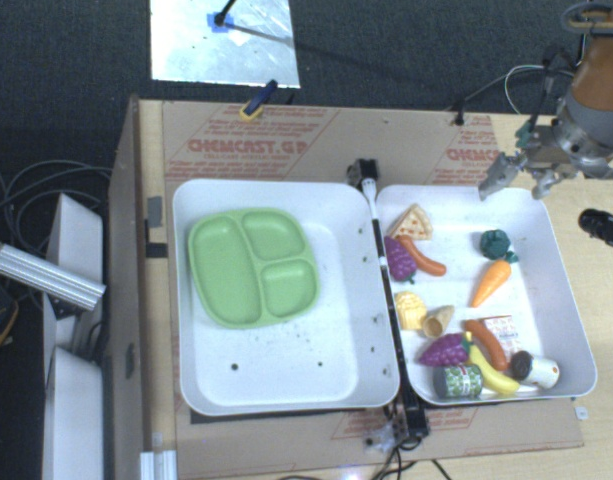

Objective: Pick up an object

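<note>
- The gripper [516,176] hangs over the far edge of the right bin [568,298], toward its right corner, with the arm coming in from the right. Its two fingers look spread apart with nothing between them, so it is released and empty.
- Everything worth picking sits in that right bin; the left bin [336,363] carries a green divided plate [252,266].
- Nearest the gripper is the small dark-teal piece [495,243], a short way toward the near side and just left of the fingers.
- Touching it on the near side is the carrot [491,281], its long axis slanted: leafy end far and right, tip near and left.
- Further left, against the divider between the bins, lie a sandwich wedge [414,222], a sausage [423,258] and a purple grape bunch [397,259], crowded together.
- The near-right corner is a jumble: a second grape bunch [444,349], a can [458,381], a banana [493,372] and more.
- My guess: the easiest reach is straight toward the near side and down, onto the teal piece or the carrot; for the carrot, the fingers should close across that slant.
</note>
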Motion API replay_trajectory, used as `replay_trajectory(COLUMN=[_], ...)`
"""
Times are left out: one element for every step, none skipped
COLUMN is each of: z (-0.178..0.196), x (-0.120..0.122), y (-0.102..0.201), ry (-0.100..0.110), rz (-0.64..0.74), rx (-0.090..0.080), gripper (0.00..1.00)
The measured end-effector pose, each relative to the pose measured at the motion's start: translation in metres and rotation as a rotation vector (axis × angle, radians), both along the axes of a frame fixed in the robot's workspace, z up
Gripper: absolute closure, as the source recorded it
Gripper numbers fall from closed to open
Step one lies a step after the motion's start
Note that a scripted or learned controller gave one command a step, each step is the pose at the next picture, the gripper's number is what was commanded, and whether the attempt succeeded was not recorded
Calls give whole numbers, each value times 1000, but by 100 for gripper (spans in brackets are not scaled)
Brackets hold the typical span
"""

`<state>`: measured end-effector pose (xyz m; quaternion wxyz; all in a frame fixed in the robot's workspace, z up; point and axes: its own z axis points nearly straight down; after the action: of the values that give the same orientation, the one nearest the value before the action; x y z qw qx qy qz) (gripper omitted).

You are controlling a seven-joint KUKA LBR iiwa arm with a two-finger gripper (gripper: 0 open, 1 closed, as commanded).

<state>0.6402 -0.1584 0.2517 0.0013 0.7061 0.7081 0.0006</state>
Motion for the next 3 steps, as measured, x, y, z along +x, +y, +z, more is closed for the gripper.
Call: replay_trajectory(z=[-56,-99,-168], x=[15,7,-41], y=[-37,-48,-48], ry=[2,2,3], rz=[-1,-1,-2], rx=[0,0,1], gripper=[0,0,0])
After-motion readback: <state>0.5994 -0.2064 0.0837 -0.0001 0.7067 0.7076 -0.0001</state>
